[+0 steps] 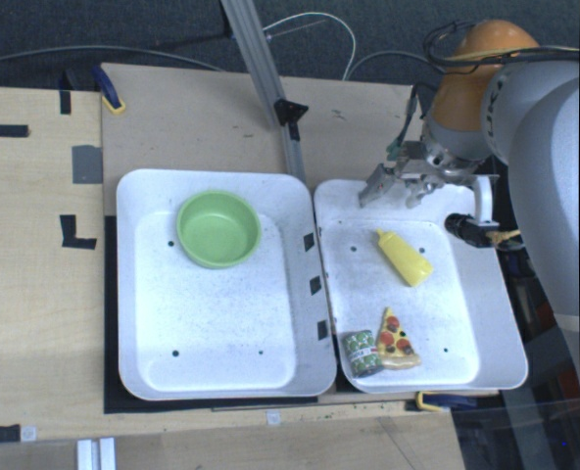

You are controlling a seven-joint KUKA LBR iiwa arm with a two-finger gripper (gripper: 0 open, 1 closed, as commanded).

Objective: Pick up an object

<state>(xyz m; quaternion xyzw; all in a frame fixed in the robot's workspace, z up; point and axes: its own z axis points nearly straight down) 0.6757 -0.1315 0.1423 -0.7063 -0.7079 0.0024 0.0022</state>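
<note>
A robotics lab bench, not a home or shop. The signs gather around the two white bins (305, 282) set side by side on a plywood bench (192, 116): black tape marks (70, 231) to their left, a blue clamp (109, 91) beyond their far-left corner, loose cables (310, 23) behind them on dark carpet (104, 13), and a slanted metal pole (261, 67) rising just behind their shared edge. The grey industrial arm (535, 145) with its orange band (476, 76) looms over the right bin's far side — and inside lie toy props, a plastic pizza slice (398, 341) among them.
</note>
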